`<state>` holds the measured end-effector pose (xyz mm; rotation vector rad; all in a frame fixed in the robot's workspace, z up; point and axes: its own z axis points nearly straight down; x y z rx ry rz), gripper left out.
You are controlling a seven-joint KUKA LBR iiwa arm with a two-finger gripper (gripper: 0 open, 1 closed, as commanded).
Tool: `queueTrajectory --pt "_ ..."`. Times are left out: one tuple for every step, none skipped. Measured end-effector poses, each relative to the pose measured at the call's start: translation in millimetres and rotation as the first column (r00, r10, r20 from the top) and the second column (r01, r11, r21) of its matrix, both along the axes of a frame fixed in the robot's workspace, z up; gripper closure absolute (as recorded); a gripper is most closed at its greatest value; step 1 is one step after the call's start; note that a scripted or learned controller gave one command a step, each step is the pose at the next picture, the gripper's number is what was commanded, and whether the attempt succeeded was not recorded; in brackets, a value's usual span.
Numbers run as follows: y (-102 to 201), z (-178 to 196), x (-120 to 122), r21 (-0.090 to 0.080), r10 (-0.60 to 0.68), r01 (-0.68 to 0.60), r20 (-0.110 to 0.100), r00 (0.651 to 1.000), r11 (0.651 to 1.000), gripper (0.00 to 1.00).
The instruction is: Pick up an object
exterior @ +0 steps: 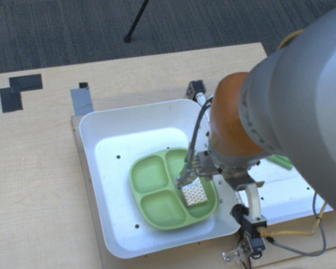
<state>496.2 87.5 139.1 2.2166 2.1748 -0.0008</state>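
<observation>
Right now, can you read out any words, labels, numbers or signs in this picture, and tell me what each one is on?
No text can be read.
The black shapes on the bench are plain blocks, not letters.
The small block over the green divided plate has a dotted pattern, too blurred to read.

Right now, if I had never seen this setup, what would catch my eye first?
The huge grey arm with its orange band fills the right side, leaning over the bench. Below it, in the left white bin, sits a bright green divided plate. At the plate's right edge, just under the arm's wrist, there is a small patterned block.
</observation>
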Motion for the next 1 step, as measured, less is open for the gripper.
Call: queueTrajectory --pt "56.5 94.3 -8.5 0.029 0.025 -0.024 -0.022 0.999 0.999 1.00"
